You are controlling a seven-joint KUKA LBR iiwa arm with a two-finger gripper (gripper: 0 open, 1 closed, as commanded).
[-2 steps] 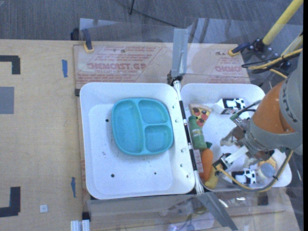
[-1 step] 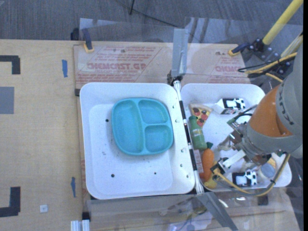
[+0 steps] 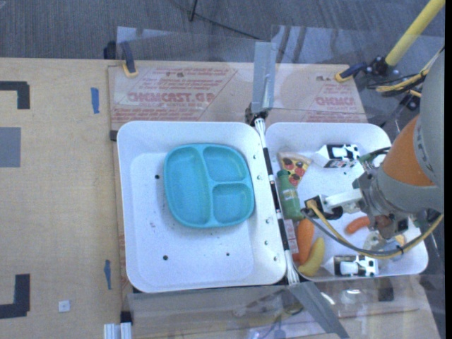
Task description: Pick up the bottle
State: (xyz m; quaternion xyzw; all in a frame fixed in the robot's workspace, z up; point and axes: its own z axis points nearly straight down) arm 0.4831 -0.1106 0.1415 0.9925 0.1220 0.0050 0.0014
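- Camera view looks down on two shallow white bins side by side: the left bin [image 3: 141, 210] and the right bin [image 3: 311, 136], both with rounded corners and smooth plastic walls.
- A turquoise divided plate [image 3: 209, 185] lies flat in the left bin, with one long compartment and two smaller ones; the bin floor around it carries a few dark specks.
- Crowded along the right bin's left wall are a pizza-slice toy [image 3: 293, 167] at the top, the green bottle [image 3: 287, 195] just below it, then an orange carrot [image 3: 304, 236] and a yellow banana [image 3: 312, 257] at the bottom.
- Two black-and-white cow-patterned toys sit in the same bin, one [image 3: 342, 152] near the top and one [image 3: 357, 264] near the bottom edge; a small orange piece [image 3: 357, 224] lies between them.
- Green bottle: a slim, glossy cylinder lying lengthwise beside the wall, its narrower end pointing up toward the pizza slice.
- Grey arm with orange band reaches over the right bin; its gripper [image 3: 382, 226] hangs amid yellow cables, well to the right of the bottle, and whether it is spread or closed I cannot tell.
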